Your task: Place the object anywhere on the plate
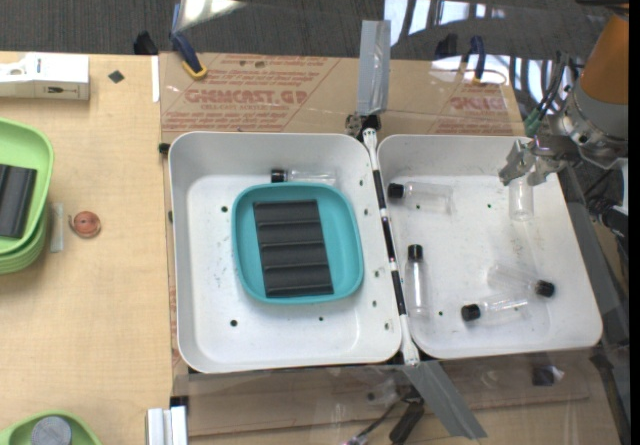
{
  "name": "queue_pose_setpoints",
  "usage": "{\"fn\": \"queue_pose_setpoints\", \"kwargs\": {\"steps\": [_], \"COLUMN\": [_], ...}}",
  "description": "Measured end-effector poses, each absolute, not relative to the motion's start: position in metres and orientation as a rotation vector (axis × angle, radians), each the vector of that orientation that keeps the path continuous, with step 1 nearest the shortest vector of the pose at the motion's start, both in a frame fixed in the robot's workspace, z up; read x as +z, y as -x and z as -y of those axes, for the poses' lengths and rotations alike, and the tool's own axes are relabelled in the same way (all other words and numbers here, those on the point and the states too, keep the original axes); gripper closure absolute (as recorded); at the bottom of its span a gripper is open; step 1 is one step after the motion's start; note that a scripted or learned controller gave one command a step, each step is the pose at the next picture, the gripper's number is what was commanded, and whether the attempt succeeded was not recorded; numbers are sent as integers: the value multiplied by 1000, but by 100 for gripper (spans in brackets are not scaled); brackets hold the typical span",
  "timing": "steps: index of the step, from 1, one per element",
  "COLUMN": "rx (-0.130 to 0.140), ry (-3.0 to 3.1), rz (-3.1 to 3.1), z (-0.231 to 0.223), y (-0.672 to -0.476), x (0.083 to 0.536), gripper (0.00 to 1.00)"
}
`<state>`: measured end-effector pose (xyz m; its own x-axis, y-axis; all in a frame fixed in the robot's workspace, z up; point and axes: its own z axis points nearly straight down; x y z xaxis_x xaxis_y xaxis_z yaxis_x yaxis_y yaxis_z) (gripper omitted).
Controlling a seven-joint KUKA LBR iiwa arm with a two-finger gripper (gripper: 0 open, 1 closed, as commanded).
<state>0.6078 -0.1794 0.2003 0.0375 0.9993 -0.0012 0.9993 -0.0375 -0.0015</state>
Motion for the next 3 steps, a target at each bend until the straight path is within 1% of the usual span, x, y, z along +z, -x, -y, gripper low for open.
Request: {"fn": "queue_pose_setpoints", "kwargs": {"steps": [1, 2, 3], "rx": [3, 4, 5], "ry": [2263, 2335, 2412], "rz": [2179, 2103, 2013], "z": [179, 199, 210], "y": [-608, -592, -612], "x": [200, 321, 440], "gripper": [0, 0, 0]}}
